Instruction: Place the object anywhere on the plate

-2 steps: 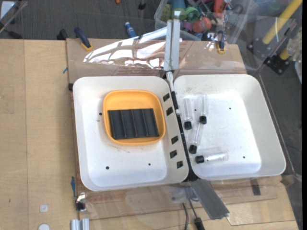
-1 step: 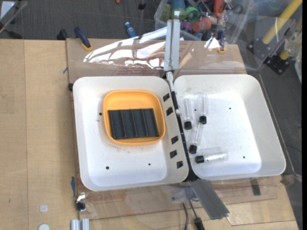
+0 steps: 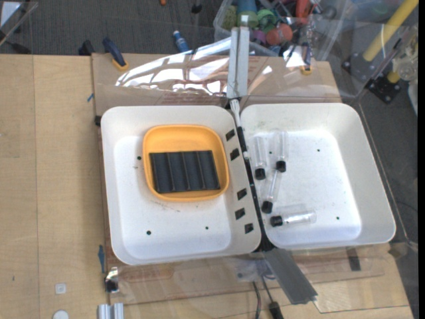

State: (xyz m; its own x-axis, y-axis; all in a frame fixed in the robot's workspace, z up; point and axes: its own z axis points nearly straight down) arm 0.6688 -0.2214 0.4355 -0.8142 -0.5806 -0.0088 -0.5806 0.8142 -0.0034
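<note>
Black ridged block (image 3: 184, 171): lies flat on the orange plate (image 3: 182, 135), long side running left to right, four or five ridges across its top. It sits toward the plate's near half; the orange rim is visible on all sides of it.

Plate: rounded square, sits in the left bin (image 3: 133, 238), in that bin's far centre. A few dark specks on the bin floor near the plate and toward the near edge.

Seam between bins: a row of small black tabs (image 3: 239, 212) runs along the left bin's right rim, touching the right bin (image 3: 345, 178).

Right bin: four clear tubes with black caps, all in its left half. Two lie side by side, caps toward the camera (image 3: 257, 157) and (image 3: 280, 151). A third (image 3: 272, 191) lies just below them, tilted, cap at its near end. The fourth (image 3: 295, 217) lies crosswise near the front, cap to the left. Whether any of them touch, cannot tell.

Surroundings: both bins rest on the wooden counter (image 3: 46, 178). A grey metal post (image 3: 239, 58) stands behind the seam. Shiny clear sheet (image 3: 172, 75) lies behind the left bin. A clear tub of coloured toys (image 3: 285, 12) sits beyond the counter's far right.
</note>
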